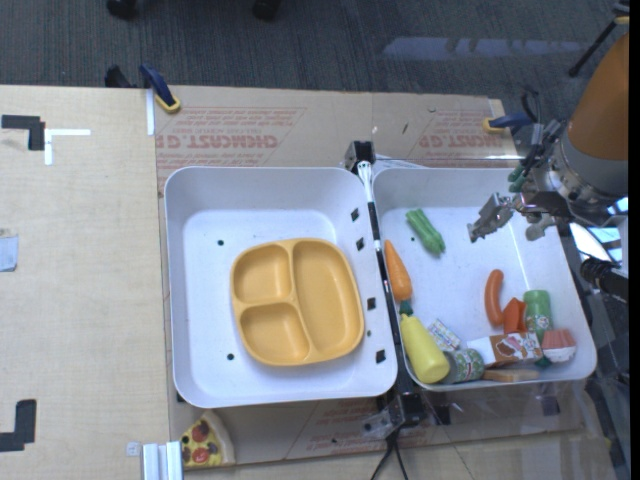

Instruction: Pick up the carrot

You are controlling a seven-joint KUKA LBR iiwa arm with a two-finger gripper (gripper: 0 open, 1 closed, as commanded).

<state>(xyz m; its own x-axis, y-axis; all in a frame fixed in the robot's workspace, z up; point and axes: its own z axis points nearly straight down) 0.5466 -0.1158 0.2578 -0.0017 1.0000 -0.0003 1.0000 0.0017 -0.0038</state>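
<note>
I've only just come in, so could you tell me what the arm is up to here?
The arm is meant to pick up the carrot, which lies against the left wall of the right bin. The hand hovers over that bin's upper right part, apart from the carrot and holding nothing. The yellow divided plate sits in the left bin.

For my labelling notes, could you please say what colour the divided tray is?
Yellow: the three-compartment plastic tray, camera view.
</note>
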